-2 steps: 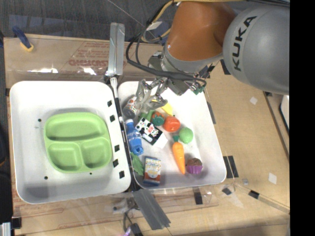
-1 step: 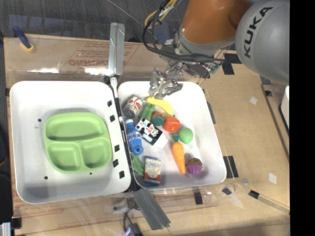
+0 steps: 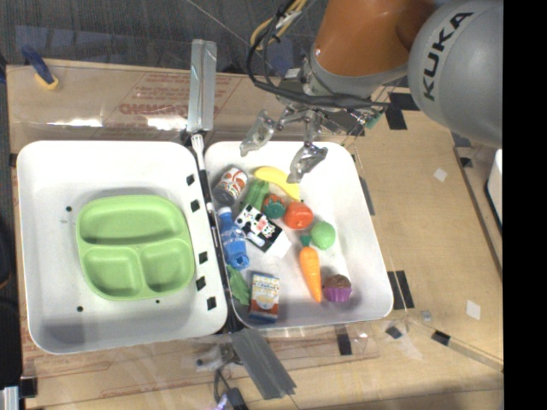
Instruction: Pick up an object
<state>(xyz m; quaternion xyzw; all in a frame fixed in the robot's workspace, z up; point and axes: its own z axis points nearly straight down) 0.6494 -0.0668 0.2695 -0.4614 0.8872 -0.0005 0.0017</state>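
My gripper [image 3: 280,149] hangs open above the back of the right bin [image 3: 369,254], its two metal fingers [image 3: 256,134] spread apart with nothing between them. Below it lie toy foods: a yellow banana [image 3: 275,178], a small can [image 3: 232,182], a red tomato [image 3: 297,216], a green lime [image 3: 323,234], an orange carrot [image 3: 310,272], a purple cupcake [image 3: 337,289], a blue bottle [image 3: 232,240], a black-and-white patterned box [image 3: 259,226] and a small carton [image 3: 264,295]. The right finger [image 3: 306,161] sits just above the banana's right end.
The left bin [image 3: 43,186] holds a green divided plate [image 3: 135,246]. A grey metal bar [image 3: 202,88] stands at the back between the bins. Bare bench [image 3: 427,229] lies to the right of the right bin.
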